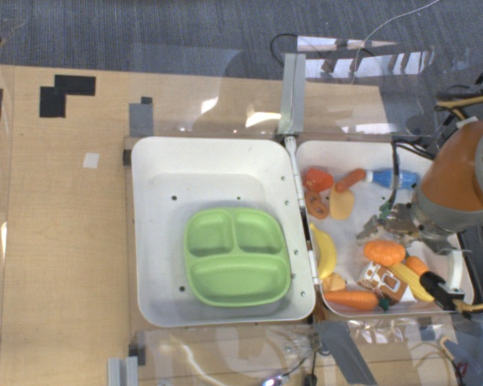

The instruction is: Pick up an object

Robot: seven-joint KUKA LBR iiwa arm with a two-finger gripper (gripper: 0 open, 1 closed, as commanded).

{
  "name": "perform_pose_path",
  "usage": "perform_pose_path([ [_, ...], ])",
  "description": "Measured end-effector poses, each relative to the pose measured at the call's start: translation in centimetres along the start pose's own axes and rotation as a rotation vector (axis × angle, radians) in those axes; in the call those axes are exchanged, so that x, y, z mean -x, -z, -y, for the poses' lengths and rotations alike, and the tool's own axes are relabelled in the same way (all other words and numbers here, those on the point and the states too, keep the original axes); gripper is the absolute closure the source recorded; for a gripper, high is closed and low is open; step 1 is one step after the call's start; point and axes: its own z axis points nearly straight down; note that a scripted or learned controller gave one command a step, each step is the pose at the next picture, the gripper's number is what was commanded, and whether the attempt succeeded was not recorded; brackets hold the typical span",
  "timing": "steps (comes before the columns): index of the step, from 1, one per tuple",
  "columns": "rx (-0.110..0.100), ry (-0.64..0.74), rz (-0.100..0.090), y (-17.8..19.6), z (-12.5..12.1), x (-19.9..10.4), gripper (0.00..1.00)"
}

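The metal two-finger claw point(384, 228) hangs low in the right-hand shallow white bin point(350, 145), directly above the round orange plastic fruit point(385, 252), presumably the target. Whether it is spread or closed cannot be told; nothing is visibly gripped.

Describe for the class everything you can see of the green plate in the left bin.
The green plate is a light green, plastic-looking tray with rounded corners and three compartments: two small ones on the far side, one long one on the near side. It lies flat and upright on the floor of the left bin, toward its near right part, close to the wall shared with the right bin. Nothing lies in its compartments, and only the bin floor touches it.
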Motion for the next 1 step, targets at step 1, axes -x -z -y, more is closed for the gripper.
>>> perform_pose_path([
  [1,0.014,0.147,0.005,0.20,3.18,-1.47,0.00],
])
